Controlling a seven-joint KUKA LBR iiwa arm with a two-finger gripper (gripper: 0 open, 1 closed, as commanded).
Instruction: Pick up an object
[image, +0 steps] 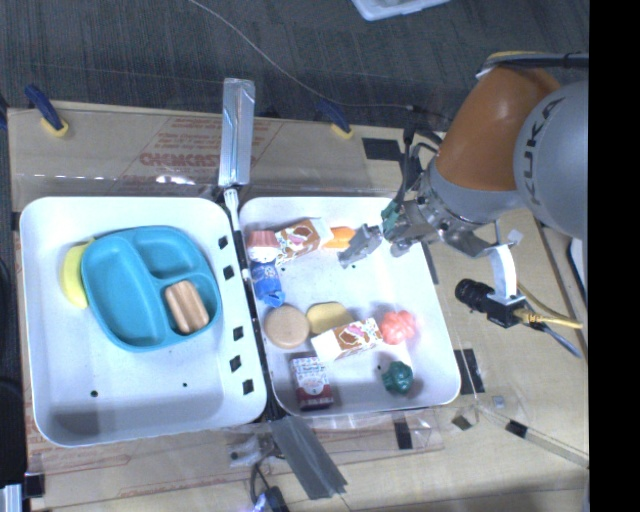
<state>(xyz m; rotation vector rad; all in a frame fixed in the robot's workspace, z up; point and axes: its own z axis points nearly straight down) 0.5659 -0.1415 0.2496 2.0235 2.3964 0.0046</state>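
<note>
My gripper hangs over the top right part of the right bin, its fingers open and nothing between them. Its left fingertip sits just right of a small orange piece. A brown and white snack packet lies left of that. Lower in the same bin lie a blue wrapper, a tan disc, a yellow piece, a white snack bar, a pink-red fruit, a green ball and a dark red packet.
The left bin holds a blue divided plate with a bread roll on it and a yellow item tucked under its left edge. A metal clamp stands at the back between the bins. The arm's orange band looms at the right.
</note>
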